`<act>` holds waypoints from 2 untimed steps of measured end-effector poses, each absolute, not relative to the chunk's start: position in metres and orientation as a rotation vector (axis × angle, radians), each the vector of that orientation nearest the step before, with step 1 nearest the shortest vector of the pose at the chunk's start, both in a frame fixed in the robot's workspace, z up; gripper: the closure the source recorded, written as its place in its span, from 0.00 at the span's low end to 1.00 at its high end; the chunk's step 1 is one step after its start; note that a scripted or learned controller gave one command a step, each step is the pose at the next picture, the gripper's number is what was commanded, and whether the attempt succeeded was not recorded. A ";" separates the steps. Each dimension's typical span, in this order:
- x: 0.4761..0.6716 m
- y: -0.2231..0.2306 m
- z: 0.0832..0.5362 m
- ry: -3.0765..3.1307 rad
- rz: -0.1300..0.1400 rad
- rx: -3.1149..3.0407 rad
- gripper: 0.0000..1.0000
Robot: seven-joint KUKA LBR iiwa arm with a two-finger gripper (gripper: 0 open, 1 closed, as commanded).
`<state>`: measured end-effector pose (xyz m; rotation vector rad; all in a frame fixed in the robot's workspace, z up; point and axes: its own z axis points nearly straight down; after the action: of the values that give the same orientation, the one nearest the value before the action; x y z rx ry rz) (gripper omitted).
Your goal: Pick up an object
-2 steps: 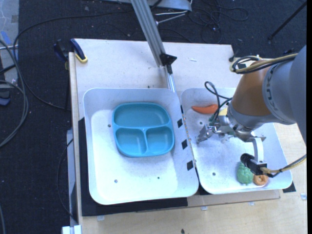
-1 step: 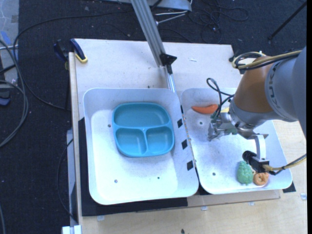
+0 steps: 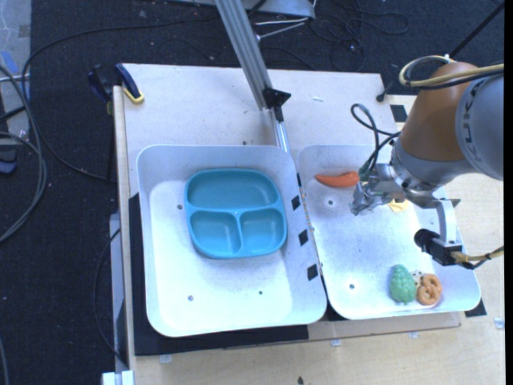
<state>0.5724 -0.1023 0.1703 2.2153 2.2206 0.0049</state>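
Carrot (image 3: 337,180) lies at the right bin's (image 3: 361,295) far edge, just left of your gripper (image 3: 362,207), whose opening I cannot tell, so shift left over its middle, descend square, and close across its narrow width.

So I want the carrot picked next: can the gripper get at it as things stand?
Probably yes. The carrot lies alone at the right bin's far edge, just left of the gripper, nothing between them.
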 end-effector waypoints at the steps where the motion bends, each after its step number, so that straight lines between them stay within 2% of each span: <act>1: 0.576 -0.097 0.215 2.222 0.005 2.215 1.00; 2: 0.577 -0.097 0.250 2.221 0.004 2.215 1.00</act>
<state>0.5769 -0.0970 0.2497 2.2155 2.2214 0.0043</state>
